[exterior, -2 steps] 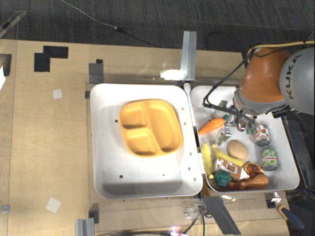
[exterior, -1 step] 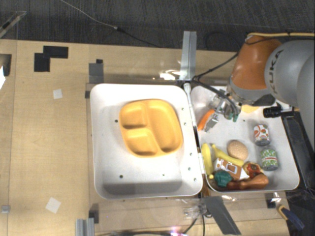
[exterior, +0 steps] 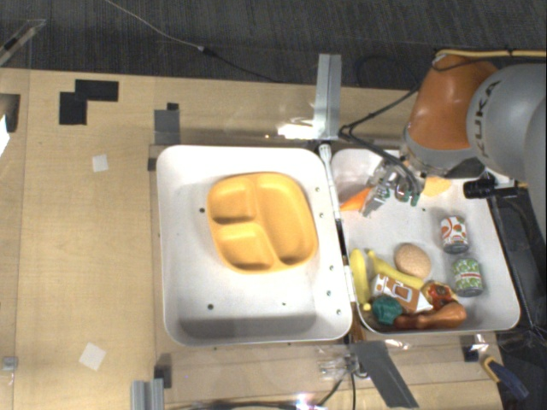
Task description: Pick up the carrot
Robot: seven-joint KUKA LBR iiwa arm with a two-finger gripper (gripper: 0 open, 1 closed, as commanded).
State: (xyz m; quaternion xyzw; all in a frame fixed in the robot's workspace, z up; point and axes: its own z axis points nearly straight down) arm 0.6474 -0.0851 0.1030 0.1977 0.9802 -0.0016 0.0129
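The carrot (exterior: 352, 200) is a small orange piece lying in the right bin (exterior: 504, 314), close to that bin's left wall near the back. My gripper (exterior: 376, 195) hangs from the orange-banded arm right beside the carrot's right end, low over the bin floor. Its tip meets or overlaps the carrot's end, and I cannot make out whether the carrot is gripped.
The left bin (exterior: 184, 306) holds a yellow compartment plate (exterior: 259, 220). In the front of the right bin lie a banana (exterior: 361, 276), a brown egg-shaped item (exterior: 412, 259), a small box (exterior: 403, 293), a brown drumstick (exterior: 436, 316) and two cans (exterior: 453, 233).
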